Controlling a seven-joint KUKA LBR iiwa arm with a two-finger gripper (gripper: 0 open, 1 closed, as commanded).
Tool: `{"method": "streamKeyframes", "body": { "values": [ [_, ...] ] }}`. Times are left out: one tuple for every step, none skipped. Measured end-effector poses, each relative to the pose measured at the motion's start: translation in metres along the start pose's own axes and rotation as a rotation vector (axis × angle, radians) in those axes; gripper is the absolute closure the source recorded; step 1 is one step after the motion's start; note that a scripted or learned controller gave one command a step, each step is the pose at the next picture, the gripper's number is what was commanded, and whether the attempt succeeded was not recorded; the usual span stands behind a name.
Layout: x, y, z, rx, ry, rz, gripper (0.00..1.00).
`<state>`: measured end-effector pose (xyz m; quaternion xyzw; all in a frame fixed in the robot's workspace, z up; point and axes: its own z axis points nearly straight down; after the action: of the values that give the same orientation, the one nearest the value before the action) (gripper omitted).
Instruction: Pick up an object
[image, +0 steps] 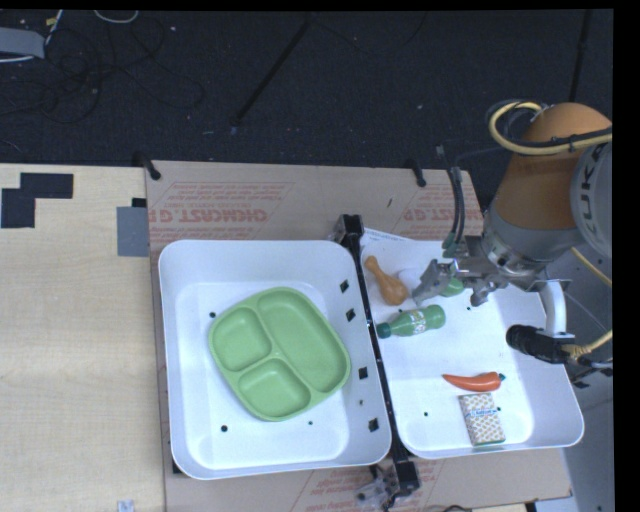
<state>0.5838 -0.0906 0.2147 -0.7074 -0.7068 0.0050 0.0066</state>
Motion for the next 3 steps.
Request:
{"method": "streamKeyframes", "body": {
  "values": [
    [0.0, 0.003, -0.007, -0.012, -0.001, -0.002, 0.0],
    [0.006, 0.002, 0.056, -0.008, -0.001, -0.001, 0.0],
    [0.007, 0.002, 0.116, -0.016, 0.0, 0.001, 0.0]
  ]
}}
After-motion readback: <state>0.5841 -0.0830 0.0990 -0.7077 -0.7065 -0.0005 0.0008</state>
